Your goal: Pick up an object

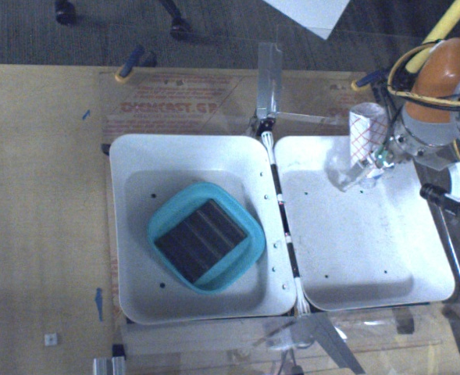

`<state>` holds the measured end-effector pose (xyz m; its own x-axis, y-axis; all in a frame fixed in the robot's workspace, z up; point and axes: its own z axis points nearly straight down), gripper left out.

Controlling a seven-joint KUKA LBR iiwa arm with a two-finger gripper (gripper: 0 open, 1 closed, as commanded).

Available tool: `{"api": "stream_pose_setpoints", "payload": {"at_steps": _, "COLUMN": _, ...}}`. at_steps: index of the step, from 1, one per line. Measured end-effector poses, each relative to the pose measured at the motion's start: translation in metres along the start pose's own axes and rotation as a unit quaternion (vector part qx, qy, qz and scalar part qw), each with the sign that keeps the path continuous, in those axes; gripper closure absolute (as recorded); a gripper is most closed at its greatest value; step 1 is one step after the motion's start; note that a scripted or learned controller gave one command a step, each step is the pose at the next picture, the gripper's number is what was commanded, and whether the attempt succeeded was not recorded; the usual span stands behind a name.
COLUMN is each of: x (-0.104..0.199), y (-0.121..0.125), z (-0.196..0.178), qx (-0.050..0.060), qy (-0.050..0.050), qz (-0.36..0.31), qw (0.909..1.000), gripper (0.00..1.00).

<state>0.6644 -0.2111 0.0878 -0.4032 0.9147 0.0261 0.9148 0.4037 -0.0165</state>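
My jaws hang over the right bin's far corner, grip state unclear; the teal tray lies well leftward in the left bin.

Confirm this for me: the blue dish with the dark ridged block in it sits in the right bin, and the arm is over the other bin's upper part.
Not quite. The camera view shows the blue dish, with the dark ridged block in it, sitting in the left bin, not the right. The arm is over the other bin's upper part, as you said.
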Motion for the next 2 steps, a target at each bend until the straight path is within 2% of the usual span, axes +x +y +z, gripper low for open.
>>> {"api": "stream_pose_setpoints", "payload": {"at_steps": 1, "x": -0.0043, "y": -0.002, "z": -0.0006, "qx": 0.001, "qy": -0.001, "qz": -0.048, "qw": 0.9989, "gripper": 0.0}}
{"api": "stream_pose_setpoints", "payload": {"at_steps": 2, "x": 0.0026, "y": -0.0005, "z": 0.0005, "qx": 0.001, "qy": -0.007, "qz": -0.06, "qw": 0.9982, "gripper": 0.0}}
